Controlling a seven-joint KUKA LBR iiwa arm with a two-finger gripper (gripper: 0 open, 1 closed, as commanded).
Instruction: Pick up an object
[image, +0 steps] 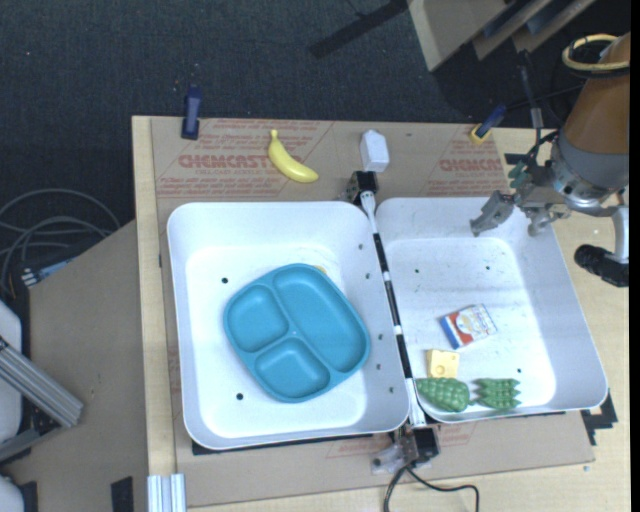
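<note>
My gripper (515, 218) hovers over the far edge of the right bin (560, 300), its two fingers spread open with nothing between them. Well in front of it, on the bin floor, lie a small red, white and blue packet (468, 324) and a yellow square block (444, 362). Along the near rim sit a round green bumpy toy (443, 393) and a flatter green leafy toy (497, 392). A blue three-compartment plate (293, 330) lies in the left bin (190, 260).
A yellow banana (290, 160) and a small white object (374, 150) rest on the cardboard bench behind the bins. A blue clip (191, 110) sits at the far left corner. The black divider (385, 280) runs between the bins.
</note>
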